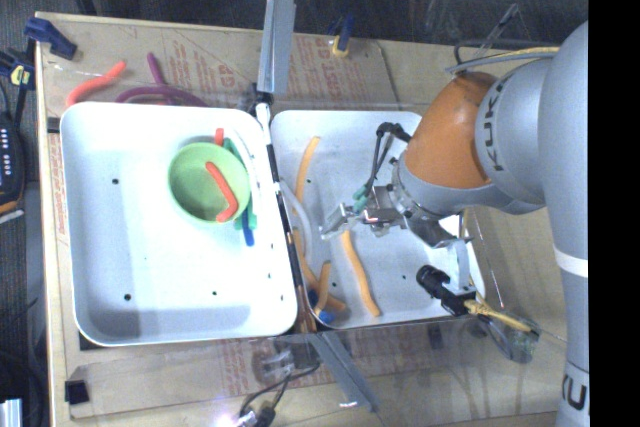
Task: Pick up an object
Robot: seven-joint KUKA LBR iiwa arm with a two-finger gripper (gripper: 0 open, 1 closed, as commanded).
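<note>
Camera view looks down on the bench (400, 75) with two white bins side by side. At the near corner of the right bin (350, 140), close to the wall that divides the bins, a short orange piece (324, 279) lies together with a small blue thing (325, 294); their exact shape is hard to read.

A little farther in, an orange strip (360, 277) lies flat on the floor of this bin, slanted. Its far end reaches just under the gripper (341, 220), which hangs low over the middle of the bin. I cannot tell whether the gripper is open or closed, and nothing is seen to be lifted by it.

Beyond the gripper a second orange strip (305, 170) lies near the dividing wall, apart from the first one.

In the left bin (130, 245), a green bowl (200, 185) stands toward the right side, with a red curved piece (228, 187) inside it. A blue stick (247, 230) lies at the bowl's edge.

Behind the bins, on the bench, a red-orange curved tool (95, 83) and a purple tube (160, 95) lie near the far left corner.
</note>
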